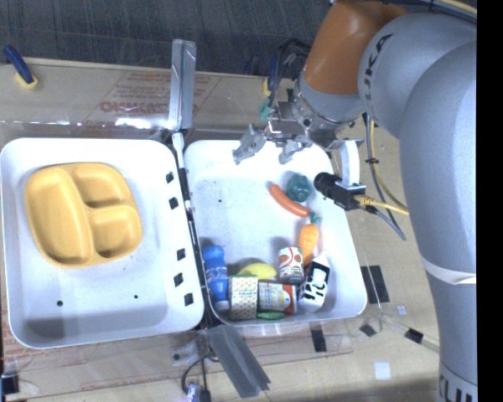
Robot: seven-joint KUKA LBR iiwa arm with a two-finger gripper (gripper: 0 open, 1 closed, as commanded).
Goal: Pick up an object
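At the left of the frame the left bin point(17, 308) holds only a yellow compartment tray point(84, 212), so take a candidate from the right bin point(203, 174), where a blue bottle point(215, 268), a yellow fruit point(257, 270) and several small cartons point(264, 296) crowd the lower wall, while a carrot-like piece point(287, 199) and a teal object point(299, 187) lie further up, just beside each other. The gripper point(270, 146) hovers over the bin's upper edge with its fingers spread apart and nothing between them. The carrot-like piece is probably the easiest target: centre over its middle, align the fingers across its narrow width, clear of the teal object, then descend.
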